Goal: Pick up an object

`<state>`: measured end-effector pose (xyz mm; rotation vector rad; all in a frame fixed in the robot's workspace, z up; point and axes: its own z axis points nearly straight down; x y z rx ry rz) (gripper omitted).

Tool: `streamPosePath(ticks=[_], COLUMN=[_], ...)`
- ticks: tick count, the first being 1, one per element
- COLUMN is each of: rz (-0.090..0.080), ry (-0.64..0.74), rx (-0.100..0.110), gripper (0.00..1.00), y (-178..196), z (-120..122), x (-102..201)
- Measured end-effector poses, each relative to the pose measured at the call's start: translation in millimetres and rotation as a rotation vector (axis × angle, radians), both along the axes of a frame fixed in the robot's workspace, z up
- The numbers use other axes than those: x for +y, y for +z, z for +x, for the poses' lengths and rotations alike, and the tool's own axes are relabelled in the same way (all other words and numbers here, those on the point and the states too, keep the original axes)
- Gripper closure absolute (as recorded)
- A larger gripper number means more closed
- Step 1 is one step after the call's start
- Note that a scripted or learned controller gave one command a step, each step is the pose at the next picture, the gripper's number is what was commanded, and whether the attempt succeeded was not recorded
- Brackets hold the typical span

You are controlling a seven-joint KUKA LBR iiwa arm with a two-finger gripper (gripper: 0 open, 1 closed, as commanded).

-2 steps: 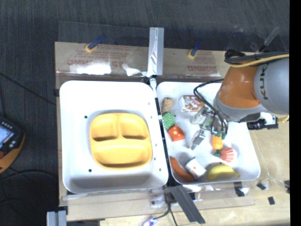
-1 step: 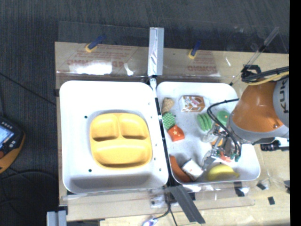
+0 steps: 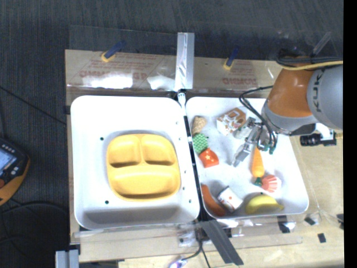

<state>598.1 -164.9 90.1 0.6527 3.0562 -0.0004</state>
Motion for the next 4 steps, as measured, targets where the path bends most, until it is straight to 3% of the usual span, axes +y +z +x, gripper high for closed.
streamPosePath(ticks=[1, 2, 3, 4], rz=[-0.001, -0.003, -0.003, -0.001], ry=[-0.016, -0.014, -0.014, -0.072], rx=[0.002, -0.001, -0.001, -0.009], gripper=[0.0, 1.0, 0.0, 0.0], y=[0, 11, 11, 3], z=[-42, -41, -41, -61], x=[-3, -2, -2, -2])
